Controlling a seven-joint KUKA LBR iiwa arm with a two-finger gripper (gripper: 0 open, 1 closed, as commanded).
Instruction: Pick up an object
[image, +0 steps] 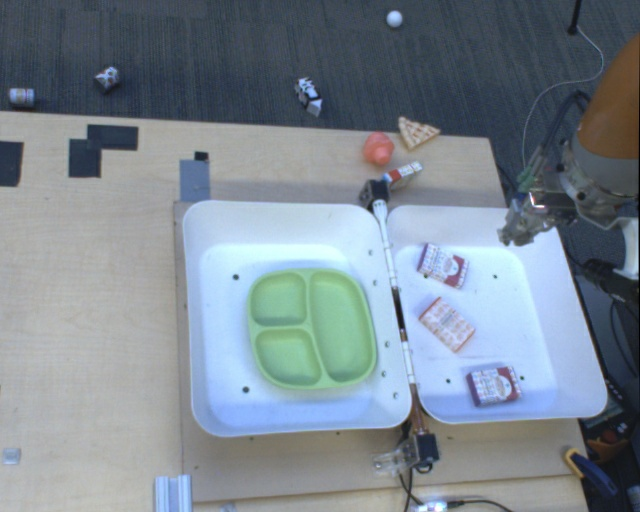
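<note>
Hanging over the right bin's (560, 300) upper right corner, the gripper (520, 228) carries nothing visible; whether it is open or closed cannot be told. Three small packets lie apart in that bin: one (442, 265) near the top, its long axis slanting down-right; one (446, 324) mid-bin, slanting likewise; one (494, 385) lower, lying nearly crosswise. A green divided plate (312, 328) sits in the left bin (210, 300).

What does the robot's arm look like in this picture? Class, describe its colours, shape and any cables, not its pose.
The arm enters from the right: a rounded orange band above a pale grey wrist section. The gripper is a small dark grey metallic piece at its tip. Thin dark cables loop beside the arm.
</note>
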